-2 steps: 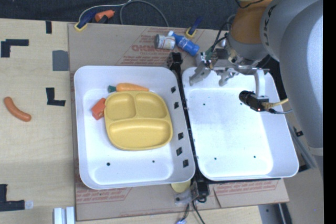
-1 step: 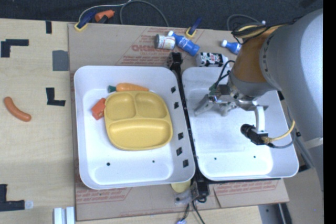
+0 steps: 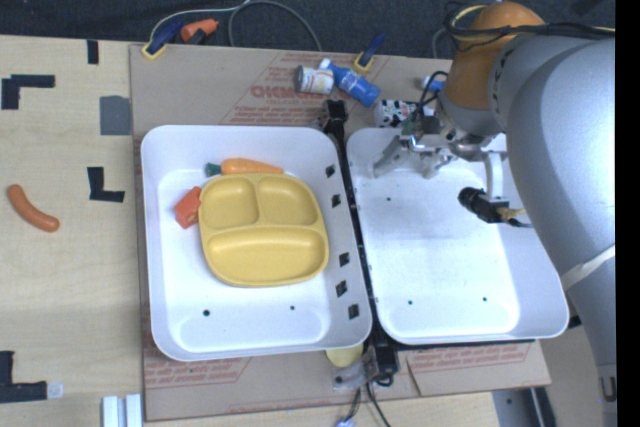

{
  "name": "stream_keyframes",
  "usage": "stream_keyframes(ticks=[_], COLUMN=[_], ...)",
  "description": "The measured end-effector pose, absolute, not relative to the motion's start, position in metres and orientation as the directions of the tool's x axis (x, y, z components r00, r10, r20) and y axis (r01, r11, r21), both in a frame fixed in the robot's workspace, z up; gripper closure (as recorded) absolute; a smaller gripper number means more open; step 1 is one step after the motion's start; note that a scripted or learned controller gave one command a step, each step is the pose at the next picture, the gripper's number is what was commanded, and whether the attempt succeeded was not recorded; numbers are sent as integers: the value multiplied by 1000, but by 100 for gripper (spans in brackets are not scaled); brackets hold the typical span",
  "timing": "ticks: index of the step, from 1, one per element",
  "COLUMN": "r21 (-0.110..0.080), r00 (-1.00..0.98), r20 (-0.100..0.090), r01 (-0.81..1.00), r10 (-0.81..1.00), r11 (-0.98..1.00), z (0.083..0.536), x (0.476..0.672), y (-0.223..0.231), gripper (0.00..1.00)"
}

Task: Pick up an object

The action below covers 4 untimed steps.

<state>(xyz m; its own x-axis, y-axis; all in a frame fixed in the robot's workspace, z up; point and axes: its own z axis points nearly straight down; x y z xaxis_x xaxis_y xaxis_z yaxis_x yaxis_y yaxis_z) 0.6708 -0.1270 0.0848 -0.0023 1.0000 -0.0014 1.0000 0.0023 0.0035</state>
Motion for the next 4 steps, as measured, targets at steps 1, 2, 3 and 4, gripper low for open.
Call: stream_keyframes(ticks=[1, 2, 3, 4], r21=[0, 4, -3, -1], r00=[-3, -1, -4, 0], r20=[-6, -2, -3, -2], r01=[1000, 1000, 1000, 1000], r10=[1000, 1000, 1000, 1000], r11=[3, 1, 4, 0], z=[86, 87, 85, 100], x=[668, 627, 666, 656], y=[-96, -97, -95, -96], gripper=[0, 0, 0, 0])
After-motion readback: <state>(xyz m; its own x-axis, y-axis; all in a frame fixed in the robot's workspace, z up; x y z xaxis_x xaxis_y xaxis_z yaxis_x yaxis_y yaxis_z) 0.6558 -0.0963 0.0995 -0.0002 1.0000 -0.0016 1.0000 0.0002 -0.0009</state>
